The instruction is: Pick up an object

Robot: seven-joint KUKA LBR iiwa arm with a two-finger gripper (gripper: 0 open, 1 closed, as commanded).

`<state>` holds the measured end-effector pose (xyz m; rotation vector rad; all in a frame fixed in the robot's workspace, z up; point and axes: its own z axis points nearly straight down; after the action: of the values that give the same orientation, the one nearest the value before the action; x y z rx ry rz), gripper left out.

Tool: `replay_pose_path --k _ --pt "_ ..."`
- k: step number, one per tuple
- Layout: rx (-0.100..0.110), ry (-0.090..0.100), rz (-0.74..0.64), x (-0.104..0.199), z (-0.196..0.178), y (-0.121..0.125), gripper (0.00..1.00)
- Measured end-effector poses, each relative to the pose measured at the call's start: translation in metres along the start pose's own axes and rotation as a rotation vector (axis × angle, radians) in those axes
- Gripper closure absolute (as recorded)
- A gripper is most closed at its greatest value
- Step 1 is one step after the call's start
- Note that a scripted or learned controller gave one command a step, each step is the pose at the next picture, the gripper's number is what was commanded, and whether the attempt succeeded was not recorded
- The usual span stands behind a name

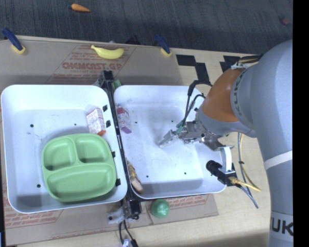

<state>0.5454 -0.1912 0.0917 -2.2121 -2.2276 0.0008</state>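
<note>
My gripper [167,138] hangs low in the right bin [144,181]; whether it's parted or closed, I cannot tell. Green tray [80,166] sits left.

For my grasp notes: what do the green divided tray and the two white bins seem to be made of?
Green tray: probably moulded plastic, matte; uniform colour, rounded compartment edges. White bins: likely thin formed plastic, slightly glossy; smooth rounded corners and soft sheen. Neither can be confirmed by look alone.

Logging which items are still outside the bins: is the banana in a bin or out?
Out. The yellow banana lies on the cardboard behind the left bin, beyond its far rim.
</note>
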Motion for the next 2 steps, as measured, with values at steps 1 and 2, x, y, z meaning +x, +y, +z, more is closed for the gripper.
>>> replay_pose_path --k 1,2 --pt "0.001 0.001 -0.003 0.0 -0.01 0.0 1.0" --pt "-0.001 0.001 0.0 0.06 -0.027 0.039 1.0"
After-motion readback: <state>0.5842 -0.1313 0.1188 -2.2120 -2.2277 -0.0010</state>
